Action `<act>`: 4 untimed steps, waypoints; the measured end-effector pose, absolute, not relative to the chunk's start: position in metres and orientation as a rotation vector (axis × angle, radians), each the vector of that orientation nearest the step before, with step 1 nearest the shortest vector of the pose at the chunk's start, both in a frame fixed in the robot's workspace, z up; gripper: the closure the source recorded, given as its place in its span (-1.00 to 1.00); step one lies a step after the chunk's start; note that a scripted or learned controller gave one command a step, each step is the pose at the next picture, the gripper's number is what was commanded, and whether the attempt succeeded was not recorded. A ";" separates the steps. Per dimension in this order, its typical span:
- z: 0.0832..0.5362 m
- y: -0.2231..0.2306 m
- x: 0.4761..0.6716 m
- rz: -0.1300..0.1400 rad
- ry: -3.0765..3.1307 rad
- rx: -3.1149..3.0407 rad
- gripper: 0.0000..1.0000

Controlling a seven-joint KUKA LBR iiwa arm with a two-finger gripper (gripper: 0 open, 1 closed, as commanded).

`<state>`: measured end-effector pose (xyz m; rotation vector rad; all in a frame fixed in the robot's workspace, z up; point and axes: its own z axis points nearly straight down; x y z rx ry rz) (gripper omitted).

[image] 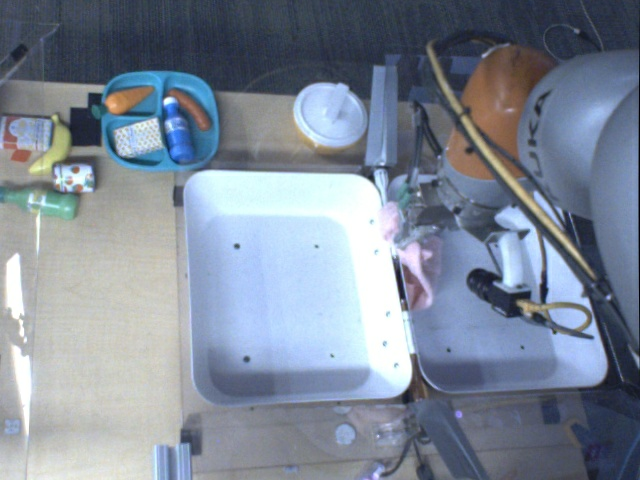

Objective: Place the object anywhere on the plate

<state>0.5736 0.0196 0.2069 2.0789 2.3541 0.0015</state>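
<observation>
Meanwhile pink cloth [417, 273] hugs bins' shared edge

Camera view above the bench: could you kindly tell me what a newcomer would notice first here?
The bulky grey arm with its orange band crowds the upper right, reaching over the right white bin. A limp pink cloth-like object hangs at the bins' shared edge. At upper left sits a bright blue divided plate of toy food.
</observation>
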 end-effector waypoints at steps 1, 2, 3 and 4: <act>0.224 0.021 0.575 0.002 2.361 2.071 1.00; 0.221 0.061 0.567 0.002 2.726 1.559 1.00; 0.214 0.114 0.548 0.002 2.983 0.982 1.00; 0.218 0.135 0.551 0.005 3.116 0.367 1.00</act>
